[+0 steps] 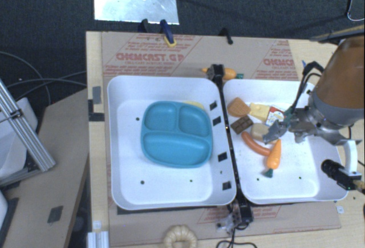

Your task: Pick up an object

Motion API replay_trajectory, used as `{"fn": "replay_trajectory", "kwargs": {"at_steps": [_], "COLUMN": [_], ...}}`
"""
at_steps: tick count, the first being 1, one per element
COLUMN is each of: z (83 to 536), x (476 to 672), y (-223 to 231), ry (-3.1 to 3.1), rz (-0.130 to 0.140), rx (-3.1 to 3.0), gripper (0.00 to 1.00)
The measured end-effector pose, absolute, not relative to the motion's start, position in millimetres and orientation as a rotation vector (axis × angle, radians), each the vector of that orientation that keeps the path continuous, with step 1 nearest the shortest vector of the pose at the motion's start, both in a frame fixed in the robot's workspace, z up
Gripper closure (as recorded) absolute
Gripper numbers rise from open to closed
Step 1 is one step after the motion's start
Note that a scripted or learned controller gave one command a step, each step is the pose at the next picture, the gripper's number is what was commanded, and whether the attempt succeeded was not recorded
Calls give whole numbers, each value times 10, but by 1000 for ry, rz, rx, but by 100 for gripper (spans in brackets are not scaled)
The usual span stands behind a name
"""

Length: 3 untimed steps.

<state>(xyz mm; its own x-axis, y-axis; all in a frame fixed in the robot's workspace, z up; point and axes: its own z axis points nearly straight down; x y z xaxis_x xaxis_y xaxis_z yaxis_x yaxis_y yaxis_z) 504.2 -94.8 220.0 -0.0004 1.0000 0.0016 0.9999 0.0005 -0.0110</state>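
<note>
The grey arm with its orange band reaches in from the right, placing the two-finger gripper (276,129) low over the right-hand shallow white bin (296,187); the fingers point toward a cluster of toy food items, and whether they are spread or pressed together cannot be told, since metal and items overlap at that spot. The cluster comprises an orange plastic carrot with a green tip (274,155), a red-orange sausage-shaped piece (254,143), a dark brown rectangular block (242,124), a tan rounded bread-like piece (238,107) and a pale yellow wedge (260,110); the carrot lies just below the gripper, close to or touching it, and appears the likeliest target. Judged progress: the approach is made; no item is visibly between the fingers, so the grasp and the lift remain. The left-hand shallow white bin (128,184) carries a blue three-compartment plastic tray (177,133). Obscured matter: the wrist covers the bin's right portion; a small red-and-white object beside the wedge is partly hidden and unidentifiable; contact between fingers and carrot cannot be confirmed.
</note>
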Motion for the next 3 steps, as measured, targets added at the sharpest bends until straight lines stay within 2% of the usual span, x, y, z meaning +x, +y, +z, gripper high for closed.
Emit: {"fn": "replay_trajectory", "kwargs": {"at_steps": [1,3], "z": [2257,1044], "x": [5068,5054], "y": [-946,-831], "ry": [-2225,-2220], "rz": [-1,2], "rx": [-2218,-2218], "gripper": [0,0]}}
